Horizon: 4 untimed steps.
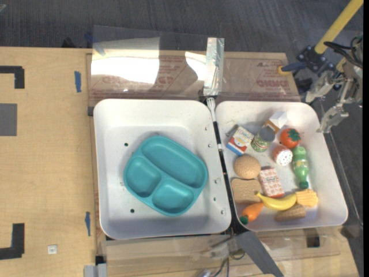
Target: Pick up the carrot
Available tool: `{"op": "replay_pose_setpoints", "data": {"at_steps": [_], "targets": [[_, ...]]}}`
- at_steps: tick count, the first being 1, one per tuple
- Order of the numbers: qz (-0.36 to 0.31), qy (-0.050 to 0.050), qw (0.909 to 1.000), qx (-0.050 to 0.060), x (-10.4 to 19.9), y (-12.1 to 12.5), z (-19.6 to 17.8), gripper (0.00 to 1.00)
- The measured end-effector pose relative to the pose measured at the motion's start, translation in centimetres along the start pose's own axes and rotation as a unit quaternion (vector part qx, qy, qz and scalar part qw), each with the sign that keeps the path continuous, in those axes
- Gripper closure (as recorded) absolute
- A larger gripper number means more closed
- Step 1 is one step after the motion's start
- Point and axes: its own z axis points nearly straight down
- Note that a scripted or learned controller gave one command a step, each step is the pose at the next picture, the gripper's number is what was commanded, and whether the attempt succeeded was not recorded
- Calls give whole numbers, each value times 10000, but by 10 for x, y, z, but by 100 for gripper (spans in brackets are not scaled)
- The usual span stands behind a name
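Up by the far right corner of the right bin (pixel 339 208), the end effector (pixel 336 101) hangs just outside the rim, a tangle of pale metal against dark floor. Whether it is spread or pressed together cannot be told from this one slanted view; nothing is seen in its grip.

The carrot (pixel 252 212) lies at the opposite end of that bin, in the near left corner, well apart from the end effector. It is a short, stubby orange piece with a green tip pointing toward the corner, lying flat and slanted. It looks smooth and probably plastic, so likely light and a bit slippery.

Crowding is the main risk. The banana (pixel 278 200) touches or nearly touches the carrot's upper end, the bread (pixel 244 190) sits just beside it, and the bin wall closes in on the near and left sides. A descent aimed slightly off could pinch the banana instead, or strike the wall. A grip across the tapered body could also squeeze the carrot out sideways.

The left bin (pixel 115 133) holds a teal tray (pixel 166 175).
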Motion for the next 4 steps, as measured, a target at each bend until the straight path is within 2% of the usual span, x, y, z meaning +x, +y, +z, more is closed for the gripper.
{"op": "replay_pose_setpoints", "data": {"at_steps": [1, 2, 3, 4], "targets": [[841, 45, 9964, -12, 81, 31, 105, 0], [971, 38, 9953, -14, 145, 90, 131, 0], [948, -71, 9955, 20, 140, 113, 184, 0], [944, -172, 9954, 33, 134, 112, 170, 100]]}}
